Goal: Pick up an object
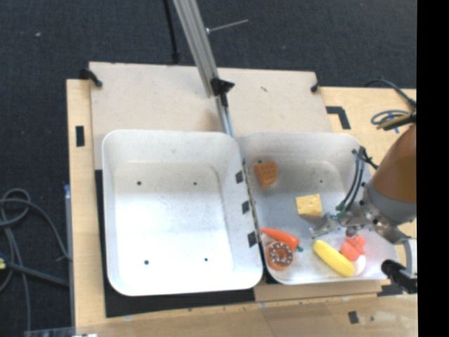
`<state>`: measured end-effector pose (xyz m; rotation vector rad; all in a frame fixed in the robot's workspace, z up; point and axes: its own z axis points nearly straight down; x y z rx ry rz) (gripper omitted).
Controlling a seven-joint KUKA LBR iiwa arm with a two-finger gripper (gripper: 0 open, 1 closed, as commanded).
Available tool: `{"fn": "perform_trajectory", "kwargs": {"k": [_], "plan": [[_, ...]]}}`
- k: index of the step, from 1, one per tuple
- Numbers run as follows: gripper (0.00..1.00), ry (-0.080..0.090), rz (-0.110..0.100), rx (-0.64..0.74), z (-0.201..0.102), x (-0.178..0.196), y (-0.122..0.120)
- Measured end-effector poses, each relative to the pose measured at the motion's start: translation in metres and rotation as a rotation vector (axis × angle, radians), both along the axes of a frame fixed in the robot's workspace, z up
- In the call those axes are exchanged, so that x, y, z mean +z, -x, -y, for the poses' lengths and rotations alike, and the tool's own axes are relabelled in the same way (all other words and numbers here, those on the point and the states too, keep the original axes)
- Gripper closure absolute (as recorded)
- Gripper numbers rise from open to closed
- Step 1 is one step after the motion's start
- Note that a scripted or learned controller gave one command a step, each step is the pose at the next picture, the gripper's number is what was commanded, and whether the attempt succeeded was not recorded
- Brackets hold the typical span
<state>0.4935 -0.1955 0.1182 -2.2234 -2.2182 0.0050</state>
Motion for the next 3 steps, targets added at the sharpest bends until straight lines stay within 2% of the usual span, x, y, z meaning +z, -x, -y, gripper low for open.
{"fn": "perform_trajectory", "kwargs": {"k": [1,2,3], "plan": [[1.0,0.0,0.01,-0.006,0.0,0.014,-0.003],[1.0,0.002,0.012,0.005,0.005,0.077,-0.009],[1.0,0.0,0.008,0.006,0.006,0.103,-0.011]]}}
